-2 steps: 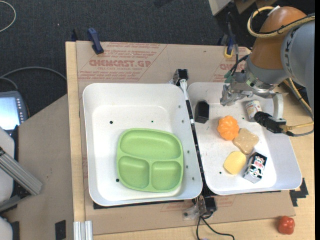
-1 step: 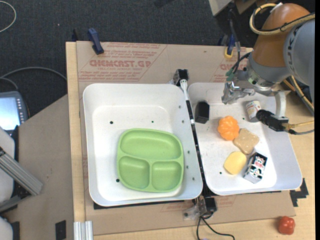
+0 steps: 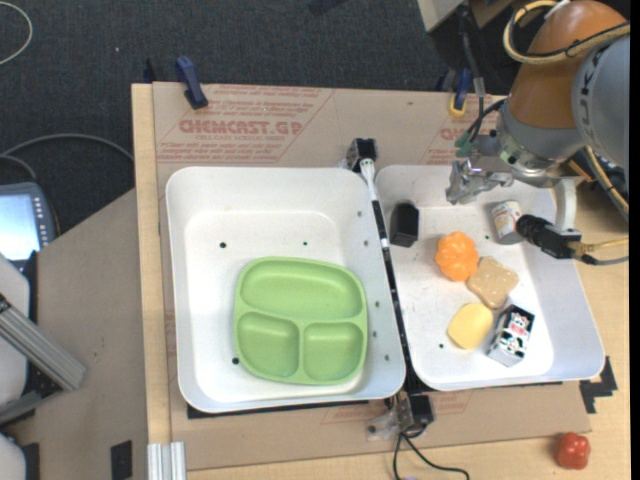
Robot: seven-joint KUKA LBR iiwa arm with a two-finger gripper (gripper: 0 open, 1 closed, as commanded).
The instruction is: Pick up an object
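My gripper hangs over the far edge of the right bin, with the grey arm and its orange band behind it at the upper right. Nothing shows in its grasp. In the right bin lie a small black block, an orange fruit, a tan bread-like piece, a yellow lemon-like piece, a black-and-white carton and a small can. The can lies just right of the gripper; the orange fruit sits below it.
The left bin holds a green divided plate. A red object rests on the bench at the bottom right. Blue clamps grip the board's far edge. Cables trail by the arm at the right.
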